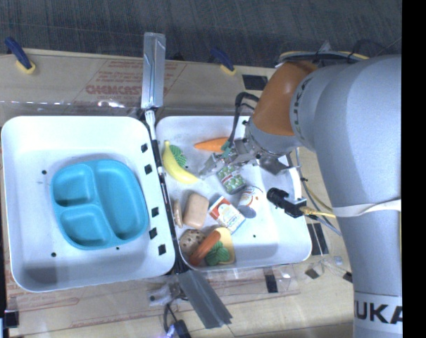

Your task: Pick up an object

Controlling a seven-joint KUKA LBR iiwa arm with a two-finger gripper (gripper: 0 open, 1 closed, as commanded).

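Camera view, and the gripper (pixel 223 162) is down in the right-hand bin (pixel 283 241), centre frame, its tips just over a green-labelled can (pixel 233 179). Whether they're clenched or released, I cannot tell. A carrot (pixel 212 145) lies just above, a banana (pixel 176 165) along the bin's left wall. Lower down sit a bread roll (pixel 195 209), a small carton (pixel 227 214) and mixed toy vegetables (pixel 211 247). Left bin (pixel 22 139) holds a blue divided tray (pixel 100 203).

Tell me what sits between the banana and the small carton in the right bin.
In the camera view, a tan bread roll lies between the banana and the small carton, just below the banana and left of the carton, on the right bin floor.
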